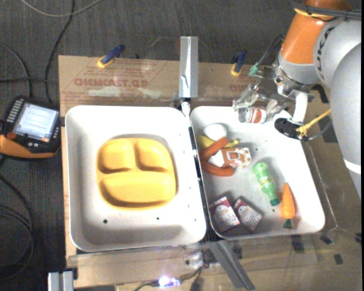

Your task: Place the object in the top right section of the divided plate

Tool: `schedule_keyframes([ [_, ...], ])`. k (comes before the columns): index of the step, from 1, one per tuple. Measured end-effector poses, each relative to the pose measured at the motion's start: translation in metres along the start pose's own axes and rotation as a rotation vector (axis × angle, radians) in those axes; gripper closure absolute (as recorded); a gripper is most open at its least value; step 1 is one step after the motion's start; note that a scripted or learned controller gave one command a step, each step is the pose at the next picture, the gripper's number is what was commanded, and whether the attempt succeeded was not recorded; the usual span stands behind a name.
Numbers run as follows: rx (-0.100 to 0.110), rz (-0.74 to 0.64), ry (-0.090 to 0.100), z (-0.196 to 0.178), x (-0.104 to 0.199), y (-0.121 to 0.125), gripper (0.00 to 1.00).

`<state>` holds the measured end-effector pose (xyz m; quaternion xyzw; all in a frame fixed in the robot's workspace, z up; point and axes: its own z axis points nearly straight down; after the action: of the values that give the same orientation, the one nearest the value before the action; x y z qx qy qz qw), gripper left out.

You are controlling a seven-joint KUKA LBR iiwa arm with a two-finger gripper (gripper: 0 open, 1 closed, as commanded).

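1. Camera view, left half of the frame: the yellow divided plate point(137, 179) lies in the left white bin point(79, 223). Its top right section, the target, sits toward the centre of the frame, beside the wall shared with the right white bin point(312, 217).

2. Camera view, upper right: the gripper point(255, 110) hangs over the top edge of the right bin, with a small can point(253, 114), white with red markings, at its tip. The can appears to sit between the fingers, so I judge the jaws closed on it, though the grip is small in the frame and I cannot be sure how firm it is.

3. The can looks light, rigid and smooth, likely slippery on its curved wall; a grip across the middle of its body would be safest.

4. Lower in the right bin lie sausages point(215, 156), a green bottle point(266, 182), a carrot point(287, 201) and two dark packets point(236, 214), all well apart from the jaws.

5. The can is far from the plate, which lies across the divider to the left.
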<state>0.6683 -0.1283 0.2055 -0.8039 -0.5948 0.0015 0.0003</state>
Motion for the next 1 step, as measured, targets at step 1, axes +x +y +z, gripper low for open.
schedule_keyframes([
  [1,0.002,-0.014,0.0,0.023,0.069,-0.0216,1.0],
])
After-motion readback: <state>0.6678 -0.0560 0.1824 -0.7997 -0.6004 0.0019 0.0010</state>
